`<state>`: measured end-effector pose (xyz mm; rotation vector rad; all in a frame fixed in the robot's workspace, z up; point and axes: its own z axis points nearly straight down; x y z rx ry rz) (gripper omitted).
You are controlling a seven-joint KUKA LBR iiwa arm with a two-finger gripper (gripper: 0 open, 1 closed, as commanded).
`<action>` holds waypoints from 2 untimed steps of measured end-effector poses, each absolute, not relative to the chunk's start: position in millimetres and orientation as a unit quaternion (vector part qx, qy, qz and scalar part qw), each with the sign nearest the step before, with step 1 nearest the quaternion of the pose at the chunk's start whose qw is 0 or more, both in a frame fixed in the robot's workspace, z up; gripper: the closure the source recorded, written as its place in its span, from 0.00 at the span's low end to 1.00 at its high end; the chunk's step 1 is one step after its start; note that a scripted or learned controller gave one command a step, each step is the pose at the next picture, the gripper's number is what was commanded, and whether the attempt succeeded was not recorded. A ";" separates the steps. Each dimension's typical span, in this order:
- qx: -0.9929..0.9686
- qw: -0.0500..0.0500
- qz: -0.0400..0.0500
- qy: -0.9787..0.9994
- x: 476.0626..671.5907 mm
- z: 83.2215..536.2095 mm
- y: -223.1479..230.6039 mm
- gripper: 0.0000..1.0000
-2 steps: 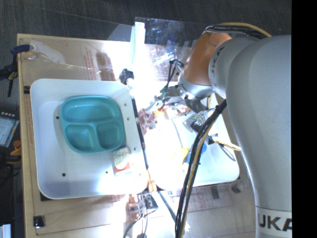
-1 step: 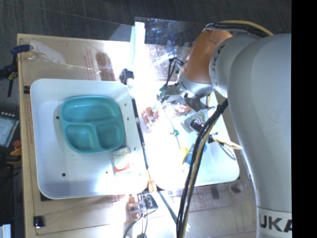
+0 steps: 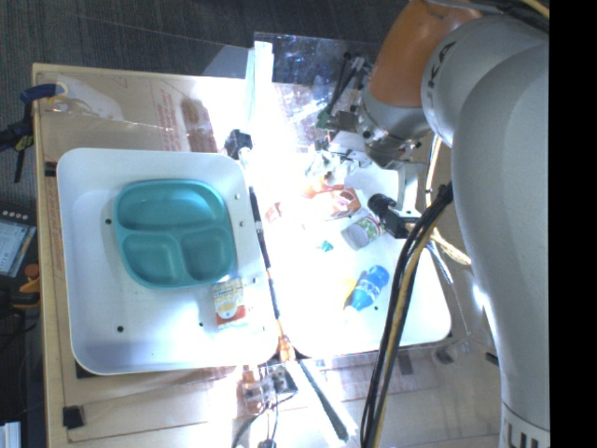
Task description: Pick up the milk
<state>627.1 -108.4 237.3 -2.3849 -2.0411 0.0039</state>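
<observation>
the grey arm [image 3: 494, 157] fills the right side of the view, closest to the lens, its orange band [image 3: 406, 49] sitting above the wrist. the gripper [image 3: 328, 161] hangs over the upper part of the right bin [image 3: 420, 329], which is washed out by strong glare; whether the hand is apart or together cannot be told here.

the milk [image 3: 228, 302], a small carton with a red base, lies in the left bin [image 3: 84, 343], just below the lower right corner of the teal divided tray [image 3: 175, 230] and near the wall shared by the two bins. it is well apart from the gripper, across that wall and toward the near edge of the bench.

in the right bin a blue and yellow bottle [image 3: 367, 287] lies tilted, with a grey packet [image 3: 362, 231] and a red-orange wrapper [image 3: 338, 197] nearer the gripper. black cables [image 3: 396, 306] run down from the arm.
</observation>
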 end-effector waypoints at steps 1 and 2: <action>-0.760 0.002 0.001 -0.650 627.1 237.2 -108.1 0.00; -0.783 0.000 0.001 -0.622 639.6 353.1 -91.5 0.00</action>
